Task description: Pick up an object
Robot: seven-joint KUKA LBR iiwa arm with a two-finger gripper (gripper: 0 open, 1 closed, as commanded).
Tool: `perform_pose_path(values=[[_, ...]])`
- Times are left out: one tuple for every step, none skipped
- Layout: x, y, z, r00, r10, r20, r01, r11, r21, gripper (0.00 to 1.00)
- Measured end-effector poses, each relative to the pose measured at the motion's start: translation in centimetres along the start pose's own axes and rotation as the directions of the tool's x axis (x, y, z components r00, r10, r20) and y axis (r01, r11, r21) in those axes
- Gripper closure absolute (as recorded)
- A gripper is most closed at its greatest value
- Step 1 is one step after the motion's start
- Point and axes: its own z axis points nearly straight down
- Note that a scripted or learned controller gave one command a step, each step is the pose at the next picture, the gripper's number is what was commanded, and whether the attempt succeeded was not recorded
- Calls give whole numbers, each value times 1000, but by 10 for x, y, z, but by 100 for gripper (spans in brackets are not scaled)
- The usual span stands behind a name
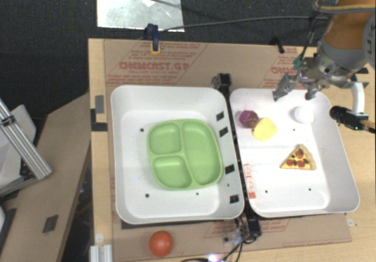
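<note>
Pincer (298,86) hangs with fingers spread apart at the upper right of the frame, over the right bin (329,196) rim. The white ball (303,114) sits just below it; best to drop straight down, centre over it, then close gently.

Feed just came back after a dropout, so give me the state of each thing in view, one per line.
gripper: open, above right bin's far edge, holding nothing
white ball: resting in right bin
purple ball: touching yellow piece
pizza slice: lying flat
green tray: upright in left bin
</note>
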Motion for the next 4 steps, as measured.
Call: perform_pose_path(values=[[0,2,-7,1000,-2,2,2,1000,-12,0],[7,5,37,1000,-4,2,4,1000,-10,0],[13,5,98,1000,-5,1,5,1000,-8,0],[11,9,122,1000,-1,6,2,1000,-24,0]])
